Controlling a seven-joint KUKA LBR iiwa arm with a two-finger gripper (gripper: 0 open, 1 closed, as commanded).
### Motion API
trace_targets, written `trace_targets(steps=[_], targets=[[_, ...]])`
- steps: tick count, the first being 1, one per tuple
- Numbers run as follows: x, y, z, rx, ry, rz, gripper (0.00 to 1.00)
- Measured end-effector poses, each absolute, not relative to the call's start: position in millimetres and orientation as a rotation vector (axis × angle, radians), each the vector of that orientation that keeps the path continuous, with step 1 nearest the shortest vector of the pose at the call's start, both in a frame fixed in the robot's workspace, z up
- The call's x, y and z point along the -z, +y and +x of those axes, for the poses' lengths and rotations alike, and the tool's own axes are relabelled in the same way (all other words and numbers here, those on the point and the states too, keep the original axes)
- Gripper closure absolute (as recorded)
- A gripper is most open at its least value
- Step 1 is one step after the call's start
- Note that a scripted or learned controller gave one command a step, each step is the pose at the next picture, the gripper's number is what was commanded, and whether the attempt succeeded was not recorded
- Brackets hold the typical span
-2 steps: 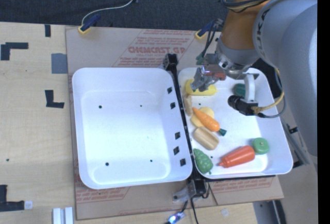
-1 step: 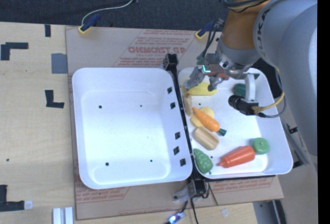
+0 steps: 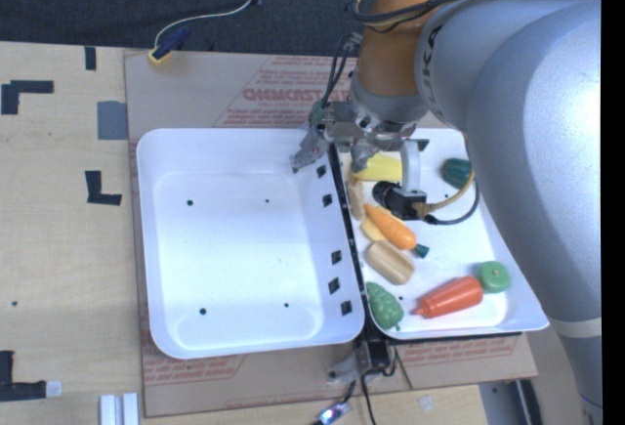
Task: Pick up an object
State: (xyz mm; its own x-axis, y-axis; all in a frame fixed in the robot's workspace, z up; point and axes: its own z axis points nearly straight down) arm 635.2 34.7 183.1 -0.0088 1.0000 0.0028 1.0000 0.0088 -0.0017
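Camera view: my gripper [image 3: 363, 151] sits at the far end of the right bin [image 3: 508, 320], close to the divider where the two bins meet. The wrist and its orange band block the tips, so I cannot tell how the gripper is set, or whether anything is in it.

The pickable things all lie in the right bin, toward the near edge from my tool. Just below the gripper is a yellow piece [image 3: 383, 167], partly hidden by the mount. Next comes the small orange carrot [image 3: 393, 229], long axis running diagonally from the divider side down toward the bin's middle. Just beyond it is a tan bread-like piece [image 3: 389, 263] lying on about the same diagonal. Further toward the near rim are a green leafy item [image 3: 384, 307] against the divider and a bigger red-orange carrot [image 3: 452, 296] with a green top, angled up to the right. A dark green item [image 3: 456, 171] sits to the right, by the arm.

My judgement: the yellow piece is nearest, the small carrot next, so the move is a short shift toward the near edge, closing across the carrot's diagonal.

The left bin [image 3: 156, 218] holds nothing to grasp.
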Motion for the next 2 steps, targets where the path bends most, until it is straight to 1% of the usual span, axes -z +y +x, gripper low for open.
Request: trace_targets(steps=[1,2], targets=[[-147.6,55.0,618.9,0.01,-2.234,-2.243,0.0],[-148.2,58.4,623.7,0.003,-2.229,-2.254,0.0]])
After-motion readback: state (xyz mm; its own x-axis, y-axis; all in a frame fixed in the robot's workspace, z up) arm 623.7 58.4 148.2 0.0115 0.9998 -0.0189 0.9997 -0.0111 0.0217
